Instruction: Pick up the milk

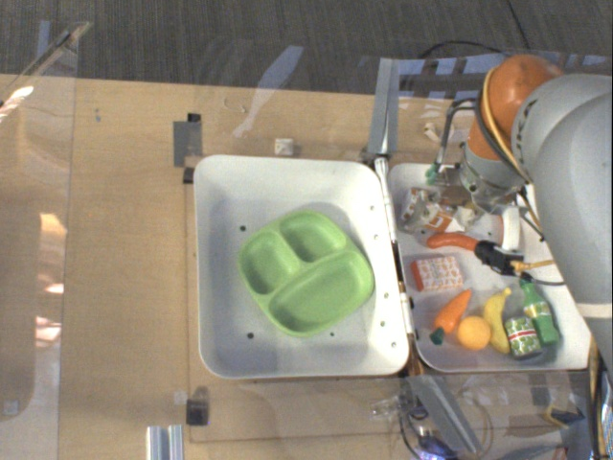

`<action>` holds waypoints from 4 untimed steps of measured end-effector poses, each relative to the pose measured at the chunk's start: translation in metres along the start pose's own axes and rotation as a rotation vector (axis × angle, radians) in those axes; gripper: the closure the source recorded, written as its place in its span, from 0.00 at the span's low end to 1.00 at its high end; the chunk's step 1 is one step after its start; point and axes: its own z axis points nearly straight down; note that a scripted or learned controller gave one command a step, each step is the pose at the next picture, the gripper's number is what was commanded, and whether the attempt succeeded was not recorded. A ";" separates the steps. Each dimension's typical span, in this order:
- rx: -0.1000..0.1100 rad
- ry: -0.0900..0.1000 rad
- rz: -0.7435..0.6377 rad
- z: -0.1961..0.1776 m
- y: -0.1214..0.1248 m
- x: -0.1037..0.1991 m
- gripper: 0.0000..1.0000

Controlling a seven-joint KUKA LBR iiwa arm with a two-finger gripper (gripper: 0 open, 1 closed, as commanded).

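Down at the near edge of the right bin point(575, 357), a green bottle point(532, 322) lay with a yellow banana point(496, 316) touching its left side. An orange point(473, 333) sat just left of the banana, and a carrot point(450, 316) lay slanted beside the orange, its tip toward the bin's near-left corner. Slightly farther in, a small reddish packet with a pale checked face point(437, 274) rested flat, near the bin's left wall. Beyond it, an orange-red sausage-like piece point(452, 241) lay crosswise.

Left bin point(220, 257): a green divided plate point(305, 271) sat turned at an angle on the floor of the bin, three compartments, nothing visible in them.

At the far end of the right bin, the tool point(428, 209) hung low over the bin's far-left corner, a cluttered metallic shape just above the sausage-like piece. Its grip state could not be told; wrist hardware and cables blocked the tips, and nothing could be confirmed as held. The grey arm point(575, 180) with its orange band point(503, 94) covered the bin's far-right part.

Milk: a white upright shape with a red edge point(510, 228) showed close beside the arm, right of the tool, partly hidden; identification uncertain. It stood in the right bin, apart from the tool.

The counter point(115, 257) was bare wood to the left.
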 end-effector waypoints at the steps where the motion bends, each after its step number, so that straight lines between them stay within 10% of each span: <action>1: 0.014 -0.006 -0.001 -0.007 -0.004 -0.004 1.00; 2: -0.065 0.019 0.003 -0.095 -0.049 0.060 1.00; 3: -0.067 0.013 -0.187 -0.131 -0.101 0.041 1.00; 4: -0.063 0.018 -0.020 -0.085 -0.174 0.032 1.00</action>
